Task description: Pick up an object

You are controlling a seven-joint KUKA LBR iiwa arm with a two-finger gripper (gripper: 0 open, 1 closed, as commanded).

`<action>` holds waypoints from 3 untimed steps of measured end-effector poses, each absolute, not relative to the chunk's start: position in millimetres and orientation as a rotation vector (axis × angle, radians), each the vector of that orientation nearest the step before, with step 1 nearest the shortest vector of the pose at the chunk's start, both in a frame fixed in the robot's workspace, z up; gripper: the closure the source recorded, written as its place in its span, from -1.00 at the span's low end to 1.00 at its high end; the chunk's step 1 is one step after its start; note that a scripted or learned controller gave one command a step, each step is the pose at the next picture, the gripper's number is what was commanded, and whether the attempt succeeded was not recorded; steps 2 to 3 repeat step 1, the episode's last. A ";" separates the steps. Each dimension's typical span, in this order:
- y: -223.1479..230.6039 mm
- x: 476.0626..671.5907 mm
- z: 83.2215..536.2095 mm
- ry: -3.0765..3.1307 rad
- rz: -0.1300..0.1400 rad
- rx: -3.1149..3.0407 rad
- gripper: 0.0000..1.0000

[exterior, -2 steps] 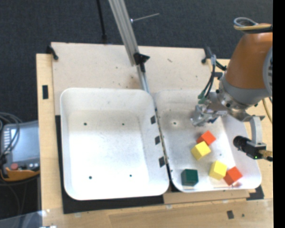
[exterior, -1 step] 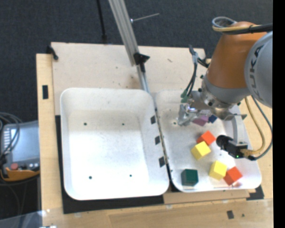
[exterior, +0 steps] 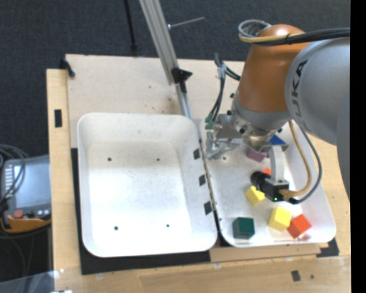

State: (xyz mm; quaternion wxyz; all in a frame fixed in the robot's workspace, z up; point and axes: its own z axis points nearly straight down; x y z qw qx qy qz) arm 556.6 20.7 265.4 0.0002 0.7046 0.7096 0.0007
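My gripper [exterior: 218,140] hangs over the upper left part of the right bin [exterior: 320,215], close to the wall shared with the left bin. Below it I see bare bin floor. A purple block [exterior: 256,155] and a blue block [exterior: 277,140] lie just right of it, partly hidden under the wrist. Further toward the front lie a small yellow block [exterior: 254,195], a yellow cube [exterior: 280,218], an orange-red block [exterior: 299,224] and a dark green cube [exterior: 243,227].
The left bin [exterior: 85,182] stands beside the right one. A slanted aluminium post [exterior: 165,47] rises behind the bins. A black part with a green light [exterior: 269,188] and cables hang from the arm over the right bin.
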 end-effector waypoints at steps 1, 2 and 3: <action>81.7 548.7 259.1 2.231 0.000 2.213 1.00; 81.7 548.7 259.1 2.231 0.000 2.213 1.00; 81.7 548.7 259.1 2.231 0.000 2.213 1.00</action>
